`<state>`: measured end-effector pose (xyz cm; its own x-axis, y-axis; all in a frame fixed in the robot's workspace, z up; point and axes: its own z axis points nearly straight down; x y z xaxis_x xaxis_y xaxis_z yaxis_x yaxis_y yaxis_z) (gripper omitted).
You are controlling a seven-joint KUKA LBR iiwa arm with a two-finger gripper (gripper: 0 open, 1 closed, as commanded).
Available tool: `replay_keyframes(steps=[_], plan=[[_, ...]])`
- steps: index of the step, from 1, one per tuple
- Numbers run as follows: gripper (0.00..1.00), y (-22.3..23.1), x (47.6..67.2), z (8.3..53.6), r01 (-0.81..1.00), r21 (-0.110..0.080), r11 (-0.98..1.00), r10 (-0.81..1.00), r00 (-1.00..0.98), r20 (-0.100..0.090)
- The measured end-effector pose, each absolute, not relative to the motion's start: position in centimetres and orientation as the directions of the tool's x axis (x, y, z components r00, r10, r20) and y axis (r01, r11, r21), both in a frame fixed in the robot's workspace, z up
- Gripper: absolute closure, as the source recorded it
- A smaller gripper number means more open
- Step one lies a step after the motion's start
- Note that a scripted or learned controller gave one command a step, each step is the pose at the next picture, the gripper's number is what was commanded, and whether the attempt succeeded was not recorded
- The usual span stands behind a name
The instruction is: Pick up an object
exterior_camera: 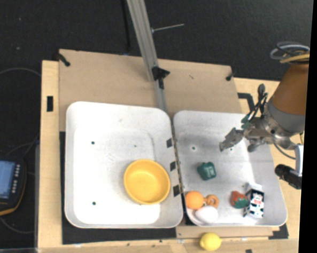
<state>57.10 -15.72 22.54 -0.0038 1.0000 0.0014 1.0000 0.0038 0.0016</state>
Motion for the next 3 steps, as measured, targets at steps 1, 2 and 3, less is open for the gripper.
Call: replay_keyframes(steps=[1, 2, 3], plan=[[0.00, -15.7, 57.1, 22.5, 1.000, 0.002, 0.003, 1.000, -0.003, 0.002], [0.00, -16.2, 56.3, 18.0, 1.000, -0.004, -0.002, 1.000, 0.002, -0.002], [0.00, -16.4, 56.0, 14.0, 1.000, 0.004, -0.003, 1.000, 0.003, -0.004]])
